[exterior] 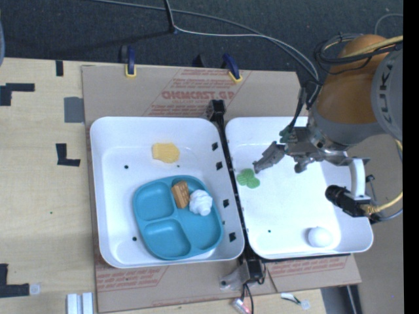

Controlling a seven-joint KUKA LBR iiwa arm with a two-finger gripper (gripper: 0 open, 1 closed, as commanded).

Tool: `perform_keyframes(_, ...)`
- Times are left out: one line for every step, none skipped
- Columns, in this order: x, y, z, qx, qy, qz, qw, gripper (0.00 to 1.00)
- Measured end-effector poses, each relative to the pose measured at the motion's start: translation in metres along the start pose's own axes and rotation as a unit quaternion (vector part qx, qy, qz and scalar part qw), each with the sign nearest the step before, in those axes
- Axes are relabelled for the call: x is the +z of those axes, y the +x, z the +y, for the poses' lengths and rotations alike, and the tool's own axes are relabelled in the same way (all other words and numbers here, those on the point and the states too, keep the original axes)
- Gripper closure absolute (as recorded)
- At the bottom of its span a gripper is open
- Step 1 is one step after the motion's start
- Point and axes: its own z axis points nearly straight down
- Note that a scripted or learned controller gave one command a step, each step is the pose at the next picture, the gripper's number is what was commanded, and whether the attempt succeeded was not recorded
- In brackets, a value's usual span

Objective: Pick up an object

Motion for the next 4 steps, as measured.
perform_keyframes(-0.058, -0.047, -0.028, -0.002, -0.001, -0.001, 1.0000, 0.00)
perform_keyframes(-0.018, -0.018, -0.043, 0.029, 0.003, -0.001, 0.9996, 0.00)
perform_keyframes(-0.055, -0.015, 0.048, 0.001, 0.000, -0.001, 1.0000, 0.00)
perform_keyframes(0.050, -0.026, 0.010, 0.003, 0.006, 0.000, 1.0000, 0.00)
